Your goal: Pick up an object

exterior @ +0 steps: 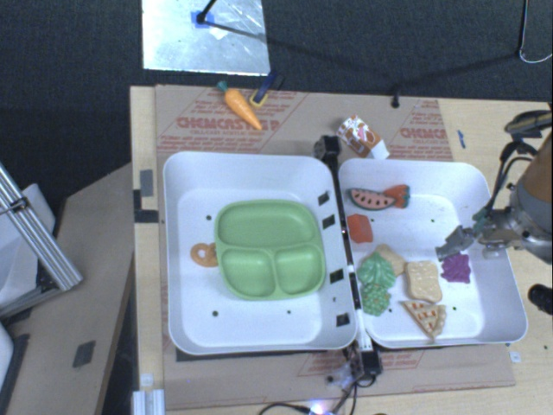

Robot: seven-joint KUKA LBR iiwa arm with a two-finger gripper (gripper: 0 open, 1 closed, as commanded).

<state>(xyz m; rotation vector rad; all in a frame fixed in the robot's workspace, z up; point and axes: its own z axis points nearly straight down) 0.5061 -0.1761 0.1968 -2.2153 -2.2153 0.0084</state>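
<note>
In the right bin [471,180] lie several toy foods: a watermelon slice [378,198], a small red piece [359,228], green leafy pieces [376,282], a tan cracker [423,280], a waffle-like wedge [425,316] and purple grapes [456,268]. My gripper [455,241] reaches in from the right and hangs low over the bin, just above and slightly left of the grapes. I see nothing held in it.
The left bin [186,232] holds a green divided plate [268,247] and a small pretzel [205,254]. Behind the bins on the cardboard lie a toy carrot [242,107] and a small carton [362,137]. A metal sheet [205,22] lies further back.
</note>
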